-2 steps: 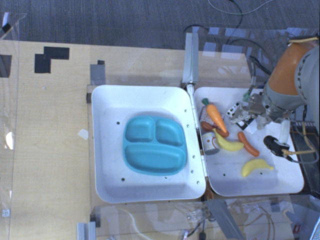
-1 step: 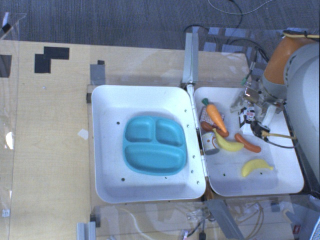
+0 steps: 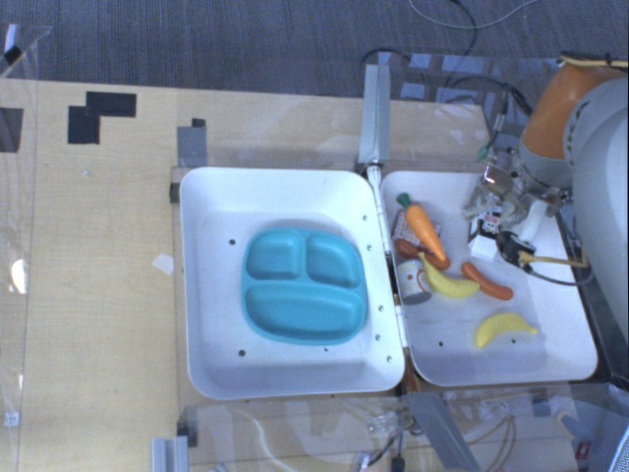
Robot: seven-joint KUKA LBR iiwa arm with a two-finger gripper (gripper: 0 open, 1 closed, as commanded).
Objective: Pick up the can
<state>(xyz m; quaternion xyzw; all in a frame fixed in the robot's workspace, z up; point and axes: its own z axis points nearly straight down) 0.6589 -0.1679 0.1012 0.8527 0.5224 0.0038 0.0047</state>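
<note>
The can is small and silver-grey and lies at the left wall of the right bin. A yellow banana overlaps its right side, and an orange carrot lies just above it. My gripper hangs over the upper right part of the same bin, well to the right of the can and apart from it. Nothing shows in its grasp.
The right bin also holds a red-and-white packet under the carrot, a red sausage and a second banana. A blue divided plate sits in the left bin. A cable trails from the wrist.
</note>
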